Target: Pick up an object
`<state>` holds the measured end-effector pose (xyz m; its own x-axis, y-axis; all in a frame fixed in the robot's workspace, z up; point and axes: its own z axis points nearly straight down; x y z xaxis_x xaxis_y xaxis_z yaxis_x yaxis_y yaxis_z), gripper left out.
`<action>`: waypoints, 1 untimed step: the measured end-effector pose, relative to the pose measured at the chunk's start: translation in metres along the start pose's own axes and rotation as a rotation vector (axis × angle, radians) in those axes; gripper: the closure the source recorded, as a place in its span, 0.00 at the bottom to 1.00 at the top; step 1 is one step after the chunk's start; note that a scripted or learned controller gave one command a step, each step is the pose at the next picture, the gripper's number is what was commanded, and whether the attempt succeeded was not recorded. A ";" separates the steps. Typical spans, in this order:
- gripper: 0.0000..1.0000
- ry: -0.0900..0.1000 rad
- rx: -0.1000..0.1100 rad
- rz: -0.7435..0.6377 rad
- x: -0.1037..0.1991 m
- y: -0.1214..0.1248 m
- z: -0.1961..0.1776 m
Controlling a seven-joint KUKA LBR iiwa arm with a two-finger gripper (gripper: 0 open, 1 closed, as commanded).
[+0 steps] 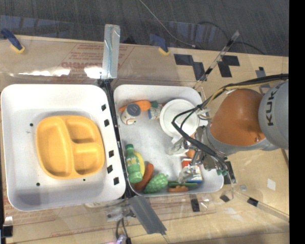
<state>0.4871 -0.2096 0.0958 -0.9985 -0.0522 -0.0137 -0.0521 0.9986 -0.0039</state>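
The shallow white plastic bin on the left (10,136) holds a yellow divided plastic tray (68,146); the matching white bin on the right (142,93) holds the small items, and the grey arm with its orange band (236,118) reaches over that bin's right side. The gripper (190,164) sits low just above a small red-and-white box (192,173); whether it grips anything I cannot tell. A round white plate (175,117) lies near the far wall; a green bottle with a yellow label (133,164) lies by the left wall; a small orange carrot-like toy (134,107) lies in the far-left corner.
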 end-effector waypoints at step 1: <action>0.00 -0.001 0.000 0.006 0.002 0.001 -0.001</action>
<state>0.4851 -0.2092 0.0966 -0.9988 -0.0459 -0.0144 -0.0458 0.9989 -0.0041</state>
